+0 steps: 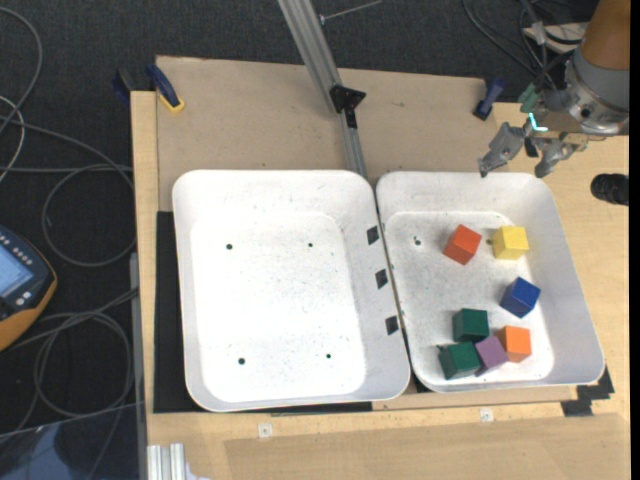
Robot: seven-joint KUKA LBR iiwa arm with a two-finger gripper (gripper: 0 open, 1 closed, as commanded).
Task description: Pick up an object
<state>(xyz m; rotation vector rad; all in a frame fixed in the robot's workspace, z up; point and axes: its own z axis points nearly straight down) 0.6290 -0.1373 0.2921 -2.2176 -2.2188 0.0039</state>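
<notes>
Jaws: the two fingers of the gripper stand apart, splayed downward, with nothing between them.
Gripper position: above the far rim of the right bin, near its upper right corner, clear of every block.
Arm: the grey wrist with its orange band enters from the right edge of the camera view.
Candidate objects: seven small blocks lie in the right bin. An orange-red block and a yellow block sit side by side nearest the gripper; a blue block lies below them.
Clustered objects: two green blocks, a purple block and an orange block crowd together at the near edge, touching or nearly so.
Left bin: holds no blocks.
Step in hand: judged to be the approach, before any descent; no object is grasped yet.
Next move: calls for travel inward over the bin and a lowering onto one block. The yellow or orange-red block looks the easier choice, as each has free space for the fingers.
</notes>
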